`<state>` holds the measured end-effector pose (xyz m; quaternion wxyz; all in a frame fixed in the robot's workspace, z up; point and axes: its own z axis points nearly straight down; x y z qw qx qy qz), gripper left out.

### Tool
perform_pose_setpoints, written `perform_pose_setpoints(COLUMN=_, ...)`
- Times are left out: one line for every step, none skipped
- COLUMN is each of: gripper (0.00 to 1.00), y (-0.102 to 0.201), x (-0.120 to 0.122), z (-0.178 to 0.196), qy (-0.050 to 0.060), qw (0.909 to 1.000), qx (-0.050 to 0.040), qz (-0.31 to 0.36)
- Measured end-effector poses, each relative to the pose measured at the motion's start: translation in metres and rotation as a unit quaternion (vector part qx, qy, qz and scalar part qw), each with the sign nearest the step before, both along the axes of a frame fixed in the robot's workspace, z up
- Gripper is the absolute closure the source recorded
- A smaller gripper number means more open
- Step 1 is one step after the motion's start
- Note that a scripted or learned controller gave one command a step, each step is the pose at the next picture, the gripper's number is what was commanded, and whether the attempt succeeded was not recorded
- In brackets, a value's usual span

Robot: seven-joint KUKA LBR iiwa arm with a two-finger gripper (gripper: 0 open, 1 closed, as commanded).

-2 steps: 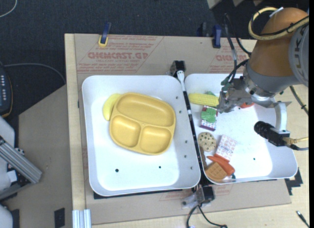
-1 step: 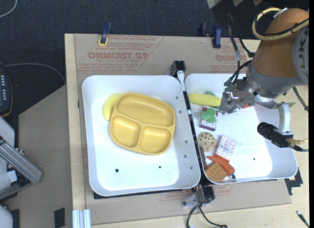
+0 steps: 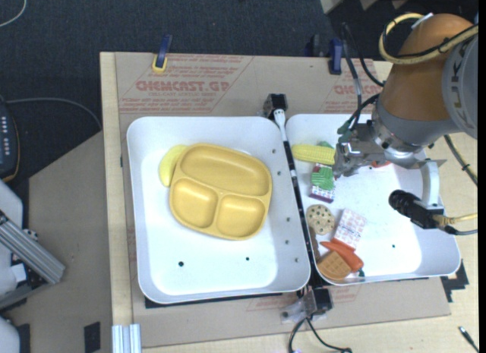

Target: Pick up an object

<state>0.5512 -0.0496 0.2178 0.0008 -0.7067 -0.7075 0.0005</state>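
Arm low over far part of right bin (image 3: 425,264). Fingers (image 3: 343,163) just right of corn cob (image 3: 313,152); spread, contact unclear. Green packet (image 3: 323,181), cookie (image 3: 320,219), small box (image 3: 350,226) nearer. Yellow tray (image 3: 219,190) in left bin (image 3: 152,253).

Two white bins (image 3: 144,215) on a tan table (image 3: 114,101) printed with faded red lettering.

A mustard-yellow divided tray (image 3: 220,190) partly covers a paler yellow piece (image 3: 168,163). A yellow corn cob (image 3: 312,152), a green-and-purple packet (image 3: 322,182), a brown-speckled beige cookie (image 3: 320,219), a red-and-white patterned packet (image 3: 349,226) and orange food pieces (image 3: 337,259) lie nearby. The arm (image 3: 425,63) is grey with an orange band.
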Motion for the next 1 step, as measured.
perform_pose_setpoints(gripper=1.0, y=-0.0118, x=-0.0032, z=0.0005, qy=0.0, qw=1.0, qx=0.0001, qz=-0.001)
